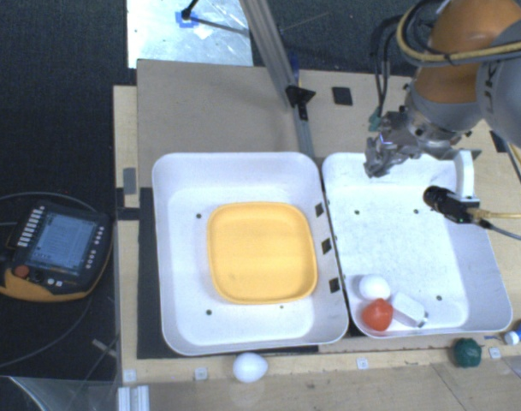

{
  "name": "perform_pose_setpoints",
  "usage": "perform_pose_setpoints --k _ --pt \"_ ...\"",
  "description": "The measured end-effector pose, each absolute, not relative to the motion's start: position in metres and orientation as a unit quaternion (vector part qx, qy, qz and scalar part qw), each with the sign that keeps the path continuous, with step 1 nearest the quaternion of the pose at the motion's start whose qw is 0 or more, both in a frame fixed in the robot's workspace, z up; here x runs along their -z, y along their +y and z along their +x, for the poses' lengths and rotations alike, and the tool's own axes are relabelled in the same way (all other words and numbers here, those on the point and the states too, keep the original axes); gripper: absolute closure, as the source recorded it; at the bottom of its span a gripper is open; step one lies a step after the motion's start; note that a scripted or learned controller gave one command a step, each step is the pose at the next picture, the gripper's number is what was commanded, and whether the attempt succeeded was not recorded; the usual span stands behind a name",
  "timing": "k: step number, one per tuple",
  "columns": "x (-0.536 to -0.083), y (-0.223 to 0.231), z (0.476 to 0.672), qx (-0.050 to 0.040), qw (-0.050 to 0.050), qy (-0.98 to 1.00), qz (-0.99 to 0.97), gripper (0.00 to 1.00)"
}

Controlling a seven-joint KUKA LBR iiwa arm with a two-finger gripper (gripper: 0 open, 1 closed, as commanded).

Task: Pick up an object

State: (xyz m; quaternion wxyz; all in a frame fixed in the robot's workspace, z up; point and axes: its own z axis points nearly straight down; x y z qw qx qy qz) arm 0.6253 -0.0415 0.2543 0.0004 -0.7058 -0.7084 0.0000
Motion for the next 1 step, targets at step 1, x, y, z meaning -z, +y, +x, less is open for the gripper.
perform_pose_setpoints --k 1 --pt "-0.2397 0.0087 0.6156 0.0002 0.0 -0.709 -0.706 1.0"
